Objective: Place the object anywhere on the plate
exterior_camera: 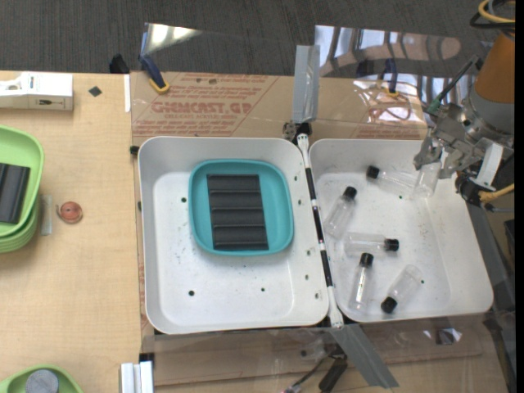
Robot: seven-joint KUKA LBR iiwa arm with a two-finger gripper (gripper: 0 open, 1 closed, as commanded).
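Bench: pale wood, bearing my two white bins side by side.
Left bin: shallow, white, specked with small dark holes; it carries the plate.
Right bin: shallow, white, joined to the left bin along a hinged middle seam; it carries the vials.
Cardboard sheet: brown, printed in red, lying behind the left bin.
Plate: teal, square with rounded corners, sitting in the upper middle of the left bin; a dark ribbed insert fills its floor. None of the vials is on it.
My arm: reaching in from the right, orange band showing above the wrist, poised over the upper right corner of the right bin.
My gripper: at the far rim of the right bin, just above the top vial; its state I cannot tell, the metal parts blur together here.
Green tray: at the left edge of the bench, holding a dark block.
Top vial: clear with a black cap, lying near my gripper, possibly touching it.
Left vial: clear, black cap up, near the middle seam.
Middle vial: lying crosswise, black cap to the right.
Lower vial: upright slant, black cap on top.
Corner vial: black cap at its lower end.
Red disc: small, on the bench beside the green tray.
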